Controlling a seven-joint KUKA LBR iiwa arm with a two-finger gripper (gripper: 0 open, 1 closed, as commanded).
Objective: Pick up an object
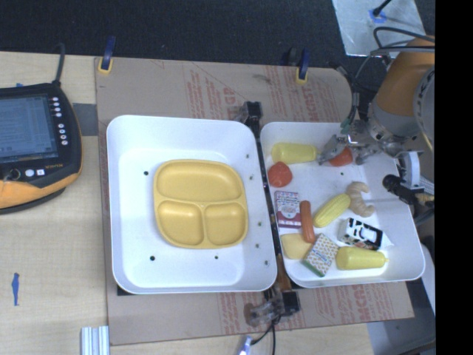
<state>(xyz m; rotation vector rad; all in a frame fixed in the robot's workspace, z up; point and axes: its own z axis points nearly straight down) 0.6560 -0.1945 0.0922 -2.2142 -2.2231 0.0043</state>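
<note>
Red-orange toy sits between the end effector fingers at the right bin's far edge, seemingly pinched. Only its tip looks caught, so lifting risks it slipping back

No legible text. Red print runs along the cardboard sheet borders, too small to read. Small red-and-white packet and black-and-white card carry markings, unreadable. Teach pendant screen shows lines, blurred.
</note>
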